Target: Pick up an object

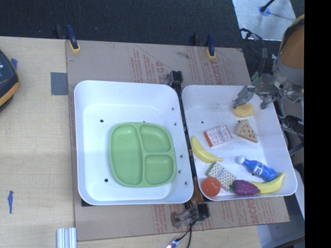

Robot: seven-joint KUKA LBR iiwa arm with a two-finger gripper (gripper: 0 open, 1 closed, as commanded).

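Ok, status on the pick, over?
Gripper open over right bin's far end. Yellow piece beneath, not gripped. Wedge close by.

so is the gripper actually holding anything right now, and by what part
Nothing is clearly held. The gripper is spread open just above a yellow piece of food in the right bin, with nothing between its fingers.

The end effector (254, 97) hangs over the far corner of the right shallow white plastic bin (207, 102) on the table (31, 138). Just in front of it lies a yellow foam lump (244, 110), and in front of that a tan toy wedge (246, 132). A pink toy box (218, 135) sits front-left of the end effector. Well to its left, in the left white bin (93, 102), rests a green divided plastic plate (142, 154).
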